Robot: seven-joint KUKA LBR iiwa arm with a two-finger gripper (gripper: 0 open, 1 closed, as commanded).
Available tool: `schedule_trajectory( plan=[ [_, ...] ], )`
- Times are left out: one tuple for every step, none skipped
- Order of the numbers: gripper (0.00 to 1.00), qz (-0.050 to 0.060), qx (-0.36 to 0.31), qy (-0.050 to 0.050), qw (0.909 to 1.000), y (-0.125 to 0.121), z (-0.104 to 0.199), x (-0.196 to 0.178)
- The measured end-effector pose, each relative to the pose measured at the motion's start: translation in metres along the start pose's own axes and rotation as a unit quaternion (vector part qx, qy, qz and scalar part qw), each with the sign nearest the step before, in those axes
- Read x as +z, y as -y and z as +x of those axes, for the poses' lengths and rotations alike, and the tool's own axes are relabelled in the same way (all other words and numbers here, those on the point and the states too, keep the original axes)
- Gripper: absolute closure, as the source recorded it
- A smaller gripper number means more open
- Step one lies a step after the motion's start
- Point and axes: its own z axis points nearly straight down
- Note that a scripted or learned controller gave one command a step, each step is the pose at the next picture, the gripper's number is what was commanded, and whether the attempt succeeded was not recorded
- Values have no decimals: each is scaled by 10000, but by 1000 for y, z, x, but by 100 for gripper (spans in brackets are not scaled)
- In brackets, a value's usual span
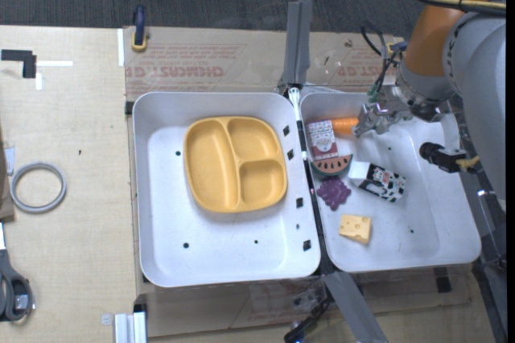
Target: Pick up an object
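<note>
Gripper (368,124) low over carrot (344,125) in the right bin (451,249) — can't tell its opening. Carrot looks light, rigid, slick — grab mid-body, across width.

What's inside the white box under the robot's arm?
The right shallow white bin holds a yellow cheese wedge toy, a purple grape bunch toy, a watermelon slice toy, a small red-and-white carton, an orange carrot toy and a black-and-white spotted block. The arm covers the bin's far corner.
</note>
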Motion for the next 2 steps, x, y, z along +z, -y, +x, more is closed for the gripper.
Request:
schedule_trajectory(
  plan=[
    [100,-46,639,-37,9979,-7,61,-83],
    [0,-40,642,-36,9979,-7,61,-82]
  ],
)
